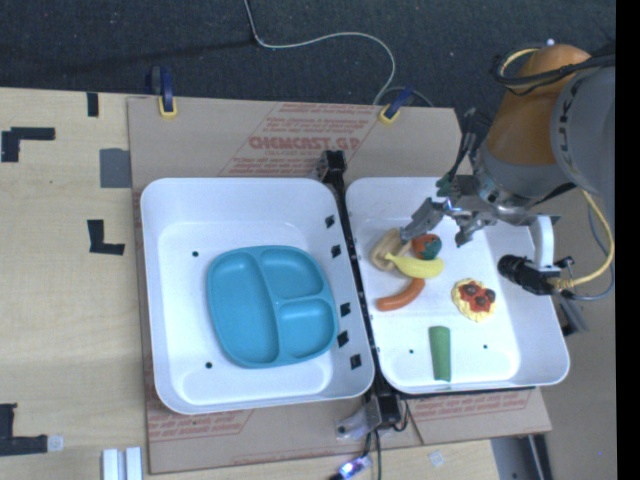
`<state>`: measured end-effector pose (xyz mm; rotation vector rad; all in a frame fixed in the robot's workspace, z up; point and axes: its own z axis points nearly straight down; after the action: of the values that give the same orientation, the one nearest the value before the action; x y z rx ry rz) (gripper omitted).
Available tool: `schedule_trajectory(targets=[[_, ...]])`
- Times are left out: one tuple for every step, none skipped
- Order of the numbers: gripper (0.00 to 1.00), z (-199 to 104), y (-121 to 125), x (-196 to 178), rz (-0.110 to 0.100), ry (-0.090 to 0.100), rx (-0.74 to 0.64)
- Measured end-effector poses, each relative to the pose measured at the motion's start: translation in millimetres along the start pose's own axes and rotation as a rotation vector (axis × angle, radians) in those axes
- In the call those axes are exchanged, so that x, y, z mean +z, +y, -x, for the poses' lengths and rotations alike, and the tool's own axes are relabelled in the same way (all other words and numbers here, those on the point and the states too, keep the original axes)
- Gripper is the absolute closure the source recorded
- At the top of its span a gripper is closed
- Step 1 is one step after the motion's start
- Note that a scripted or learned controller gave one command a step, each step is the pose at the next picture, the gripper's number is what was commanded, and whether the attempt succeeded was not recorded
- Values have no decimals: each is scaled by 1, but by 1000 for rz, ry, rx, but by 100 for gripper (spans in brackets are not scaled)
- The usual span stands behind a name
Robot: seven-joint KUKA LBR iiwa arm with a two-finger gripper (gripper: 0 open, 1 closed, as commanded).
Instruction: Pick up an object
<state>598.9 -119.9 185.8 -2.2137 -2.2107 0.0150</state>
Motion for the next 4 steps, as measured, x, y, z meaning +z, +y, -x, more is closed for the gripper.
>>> schedule_trajectory(targets=[[0, 0, 3, -8, 14, -2, -3], [0, -3, 3, 36, 10, -3, -3], [0, -4, 9, 81, 12, -3, -3], [0, -4, 9, 101, 14, -2, -3]])
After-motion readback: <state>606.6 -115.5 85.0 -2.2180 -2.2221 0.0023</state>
